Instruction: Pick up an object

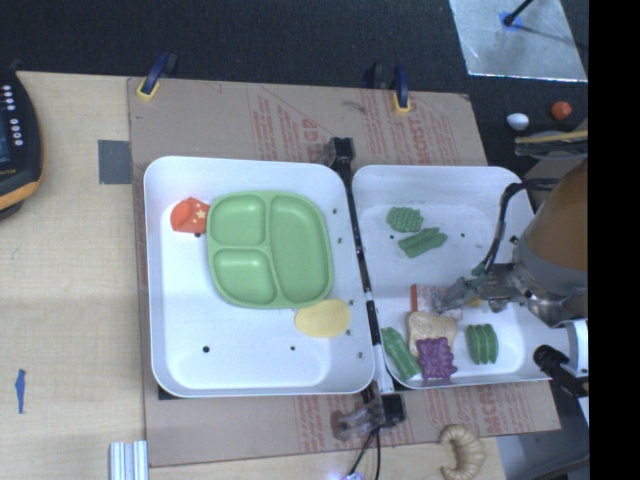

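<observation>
Pincer (452, 294) hovered low in right bin (450, 180), finger state impossible to tell. Just below pincer: tan bread piece (430, 325), purple toy (435, 358) beneath it, green pod (398, 350) at lower left, ridged green piece (482, 343) at lower right. Above pincer: two green pieces (413, 230). Far left, in other bin: green divided plate (270, 248), yellow piece (322, 318), red toy (188, 215).
</observation>
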Controlling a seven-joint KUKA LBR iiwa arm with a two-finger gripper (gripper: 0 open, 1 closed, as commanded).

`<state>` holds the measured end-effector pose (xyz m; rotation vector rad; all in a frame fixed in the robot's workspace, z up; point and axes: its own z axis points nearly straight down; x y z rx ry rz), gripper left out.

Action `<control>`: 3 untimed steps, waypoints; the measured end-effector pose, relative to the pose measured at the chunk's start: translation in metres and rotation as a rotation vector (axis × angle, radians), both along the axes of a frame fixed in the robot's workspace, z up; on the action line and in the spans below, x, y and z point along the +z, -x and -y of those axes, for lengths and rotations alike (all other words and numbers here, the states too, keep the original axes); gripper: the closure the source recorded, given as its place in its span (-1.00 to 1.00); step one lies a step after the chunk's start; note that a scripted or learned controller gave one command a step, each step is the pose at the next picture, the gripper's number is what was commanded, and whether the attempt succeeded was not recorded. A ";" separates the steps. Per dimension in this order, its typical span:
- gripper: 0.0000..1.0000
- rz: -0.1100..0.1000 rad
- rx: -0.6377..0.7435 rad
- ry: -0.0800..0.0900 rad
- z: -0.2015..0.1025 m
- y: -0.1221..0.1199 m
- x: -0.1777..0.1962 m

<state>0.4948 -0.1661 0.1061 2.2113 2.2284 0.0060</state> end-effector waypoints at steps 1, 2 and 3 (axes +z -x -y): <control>-1.00 0.002 0.000 0.006 -0.061 -0.044 -0.011; -1.00 0.004 0.000 0.002 -0.073 -0.123 -0.010; -1.00 -0.002 -0.003 -0.002 -0.027 -0.165 -0.010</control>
